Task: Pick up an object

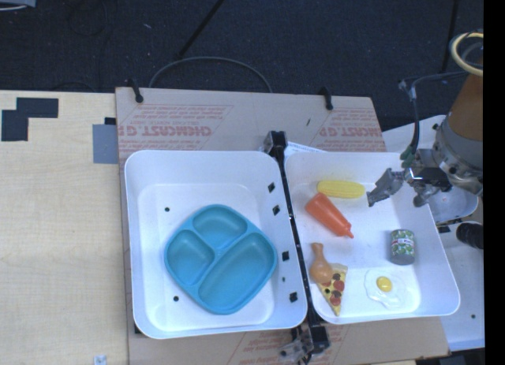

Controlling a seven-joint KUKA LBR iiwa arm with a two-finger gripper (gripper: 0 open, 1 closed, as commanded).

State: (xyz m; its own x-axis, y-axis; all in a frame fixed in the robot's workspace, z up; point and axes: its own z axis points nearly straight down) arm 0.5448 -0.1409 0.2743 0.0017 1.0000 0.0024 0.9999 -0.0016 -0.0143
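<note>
Gripper [392, 184], fingers spread and holding nothing, hangs over the right bin [442, 292] near its far edge, just right of the corn [341, 189], whose long axis runs left-right toward the gripper.

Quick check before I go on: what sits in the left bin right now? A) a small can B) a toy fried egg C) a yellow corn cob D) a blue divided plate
D: the blue divided plate lies alone in the left bin, while the can, fried egg and corn cob all lie in the right bin.
</note>
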